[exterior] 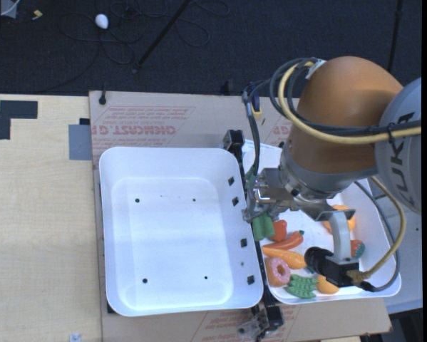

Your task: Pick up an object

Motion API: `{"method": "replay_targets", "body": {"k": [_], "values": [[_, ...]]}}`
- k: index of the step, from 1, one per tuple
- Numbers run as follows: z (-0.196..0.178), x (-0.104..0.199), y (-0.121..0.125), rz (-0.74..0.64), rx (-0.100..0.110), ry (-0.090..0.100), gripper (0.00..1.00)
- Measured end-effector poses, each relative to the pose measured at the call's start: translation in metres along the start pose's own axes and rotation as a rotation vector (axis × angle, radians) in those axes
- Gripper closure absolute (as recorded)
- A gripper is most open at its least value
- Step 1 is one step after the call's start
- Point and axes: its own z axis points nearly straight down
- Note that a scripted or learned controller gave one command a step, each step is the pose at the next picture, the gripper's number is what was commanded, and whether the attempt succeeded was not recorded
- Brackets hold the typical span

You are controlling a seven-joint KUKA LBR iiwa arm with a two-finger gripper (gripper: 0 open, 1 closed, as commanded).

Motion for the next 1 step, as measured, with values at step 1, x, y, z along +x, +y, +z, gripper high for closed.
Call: {"method": "replay_targets", "body": {"k": [1], "values": [[-0.0087,0.0418,-0.0018,-0.007,-0.002,0.000,1.00]]}}
